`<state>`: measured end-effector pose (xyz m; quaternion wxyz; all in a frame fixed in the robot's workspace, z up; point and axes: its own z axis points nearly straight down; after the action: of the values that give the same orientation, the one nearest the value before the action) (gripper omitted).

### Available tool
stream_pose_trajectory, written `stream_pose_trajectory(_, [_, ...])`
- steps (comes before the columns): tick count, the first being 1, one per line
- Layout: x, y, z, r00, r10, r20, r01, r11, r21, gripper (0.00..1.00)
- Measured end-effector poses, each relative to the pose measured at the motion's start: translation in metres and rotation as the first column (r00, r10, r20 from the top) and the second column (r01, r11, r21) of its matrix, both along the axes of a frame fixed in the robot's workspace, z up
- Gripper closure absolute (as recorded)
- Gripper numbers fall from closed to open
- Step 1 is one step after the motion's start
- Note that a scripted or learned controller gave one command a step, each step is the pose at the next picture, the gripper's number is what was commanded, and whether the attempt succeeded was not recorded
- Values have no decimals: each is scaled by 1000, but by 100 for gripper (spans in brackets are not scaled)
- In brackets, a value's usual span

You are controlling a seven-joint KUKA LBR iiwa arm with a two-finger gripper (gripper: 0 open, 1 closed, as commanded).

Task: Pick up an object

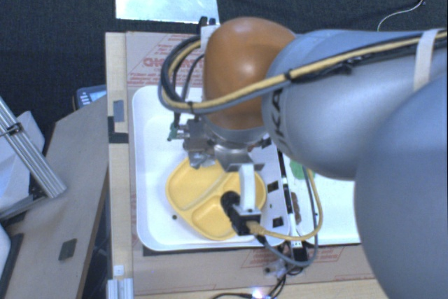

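Your grey arm (364, 101) reaches in from the view's right and hangs its orange band (241, 73) over the left white bin (150, 150), with the gripper (210, 150) low above a yellow divided plate (192, 192). The plate, parted into compartments by raised ridges, lies flat on the bin floor, directly under the gripper and spreading toward the near edge. You cannot tell whether the two touch. The wrist covers the grasp, so you cannot tell whether the fingers are released or clenched. On the gripper's far side from the plate's left rim, a green thing (297, 168) peeks out beside the arm, too covered to name. Red-printed cardboard (150, 56) lies on the bench beyond the bin.
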<state>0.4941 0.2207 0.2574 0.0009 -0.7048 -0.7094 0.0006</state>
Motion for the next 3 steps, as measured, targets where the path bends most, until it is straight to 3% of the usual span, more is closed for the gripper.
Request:
stream_pose_trajectory(1, [-7,-60,10,1000,-10,2,10,1000,-1,100])
stream_pose_trajectory(2, [-7,-59,55,1000,-3,7,3,1000,1,100])
stream_pose_trajectory(3, [35,-78,-11,1000,-8,0,8,1000,-3,100])
